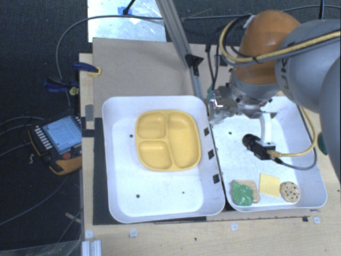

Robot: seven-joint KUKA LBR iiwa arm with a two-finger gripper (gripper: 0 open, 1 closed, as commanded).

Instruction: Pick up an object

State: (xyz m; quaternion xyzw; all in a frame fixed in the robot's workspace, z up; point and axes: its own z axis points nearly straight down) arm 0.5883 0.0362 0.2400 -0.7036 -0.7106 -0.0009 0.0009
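Three flat foods, green-topped toast (244, 192), cheese slice (269, 185) and cookie (290, 192), lie well apart from our gripper (217, 109), toward the camera from it. We judge that dropping straight down would meet only bare right bin (234, 158) floor; we cannot tell whether the gripper is apart or together.

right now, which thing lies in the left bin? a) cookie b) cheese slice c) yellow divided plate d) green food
C: the yellow divided plate lies in the left bin, while the cookie and cheese slice lie in the right bin.
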